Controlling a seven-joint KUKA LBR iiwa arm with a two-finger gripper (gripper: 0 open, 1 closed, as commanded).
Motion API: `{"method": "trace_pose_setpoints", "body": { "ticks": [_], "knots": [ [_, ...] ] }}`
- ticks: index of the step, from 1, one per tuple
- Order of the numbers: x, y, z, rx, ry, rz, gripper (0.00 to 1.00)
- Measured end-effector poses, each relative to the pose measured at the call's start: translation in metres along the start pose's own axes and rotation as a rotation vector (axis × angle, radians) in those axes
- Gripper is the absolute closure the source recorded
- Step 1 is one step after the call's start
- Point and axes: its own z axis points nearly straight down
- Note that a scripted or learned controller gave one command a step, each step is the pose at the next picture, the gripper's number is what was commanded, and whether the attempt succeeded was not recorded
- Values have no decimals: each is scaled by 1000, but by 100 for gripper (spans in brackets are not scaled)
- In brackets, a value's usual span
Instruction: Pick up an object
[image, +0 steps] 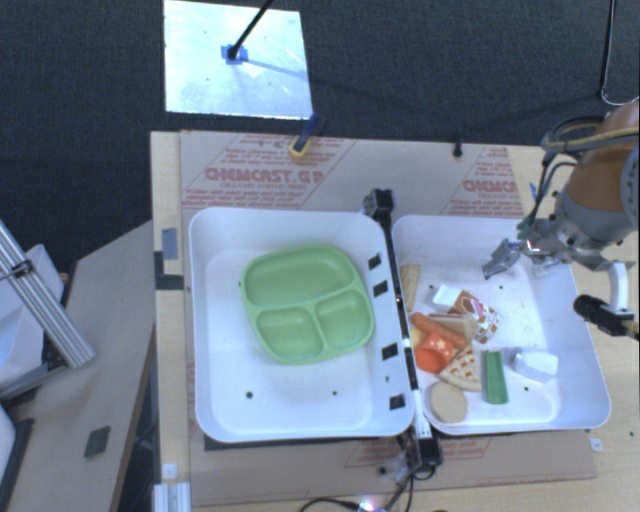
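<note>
we see the gripper (503, 262) over the upper part of the right bin (575, 345), above bare white floor; we cannot tell whether it is released or clenched, and nothing shows in its grasp. the toy food lies lower left of it: a carrot (436, 328), a pizza slice (463, 373), a green stick (495, 377). a green tray (306, 303) sits in the left bin (215, 330).
</note>
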Motion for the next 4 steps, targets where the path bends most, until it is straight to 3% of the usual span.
{"method": "trace_pose_setpoints", "body": {
  "ticks": [1, 2, 4],
  "knots": [
    [1, 1, 48, -1, 0, -1, 0],
    [0, 2, 34, -7, -2, -2, 100],
    [-3, 6, -74, -7, -2, 0, 100]
  ]
}}
